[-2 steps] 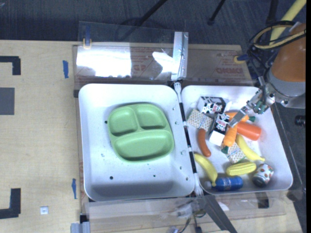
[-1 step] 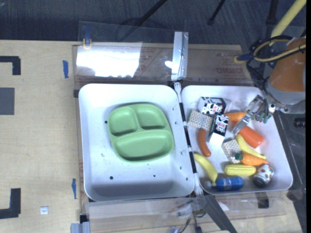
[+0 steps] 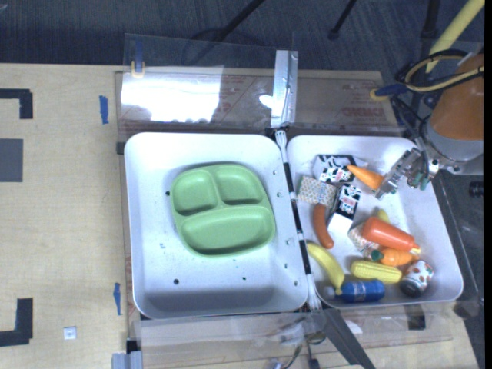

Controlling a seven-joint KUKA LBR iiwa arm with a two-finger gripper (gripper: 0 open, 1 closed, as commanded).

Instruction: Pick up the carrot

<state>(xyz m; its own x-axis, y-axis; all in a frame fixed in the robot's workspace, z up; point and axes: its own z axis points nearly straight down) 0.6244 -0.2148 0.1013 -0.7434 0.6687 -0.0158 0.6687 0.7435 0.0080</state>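
Two shallow white bins side by side: left bin [image 3: 146, 206], right bin [image 3: 446, 229]. The grey two-finger pincer [image 3: 388, 184] hangs over the upper part of the right bin, reaching in from the right; whether it is open or closed cannot be told.

Small orange carrot [image 3: 364, 177]: one, lying just left of the pincer tip, touching or nearly so; contact unclear. It is not seen between any part of the pincer.

Left bin, well left of the pincer: one green three-compartment plastic plate [image 3: 223, 207].

Right bin, counted:
- one larger orange-red toy pepper or carrot shape [image 3: 388, 234], below the pincer
- one brown sausage [image 3: 323, 227], below and left
- one yellow banana [image 3: 326, 264], lower left
- one yellow corn cob [image 3: 376, 270], below
- one blue cylinder [image 3: 361, 290], farthest below
- two black-and-white patterned blocks [image 3: 334, 167], left of the pincer
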